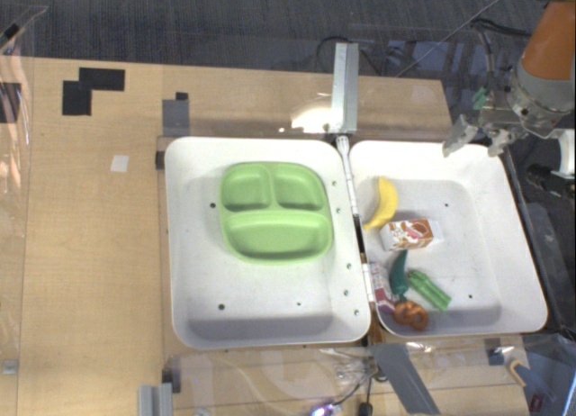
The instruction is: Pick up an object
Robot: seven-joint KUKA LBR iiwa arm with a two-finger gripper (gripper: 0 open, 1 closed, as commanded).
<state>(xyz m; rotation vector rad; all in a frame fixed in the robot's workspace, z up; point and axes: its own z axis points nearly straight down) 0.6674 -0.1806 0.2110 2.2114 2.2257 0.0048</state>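
- Pincer (477, 139) hangs over the far rim of the right bin (504, 252), at its upper right; the two fingers stand apart, open, nothing between them.
- Candidates for the pick all lie along the left side of the right bin, well apart from the pincer.
- Banana (383, 204): nearest the far end, lying beside the divider between bins. Looks like a plastic toy, so probably light and stiff, with a smooth curved skin that may slip. Best hold judged across the thick middle, jaws square to its length.
- Small carton (410, 234): just beside the banana's lower end, white with red print. Flat faces, likely light and somewhat crushable; the flat sides offer the surest purchase of the lot.
- Green item (423, 288): nearer the front, a dark green stem end and a brighter ribbed body; it may be a toy vegetable, but it is too small to say. Narrow, so take it across the body.
- Brown rounded item (410, 314): touching or just beside the green one, by the front wall. Crowding there risks a finger landing on its neighbour.
- Left bin (189, 297) holds a green compartment tray (274, 211): broad, flat, rim only to grip, a poor choice.
- The counter (90, 252) around the bins carries nothing to pick.
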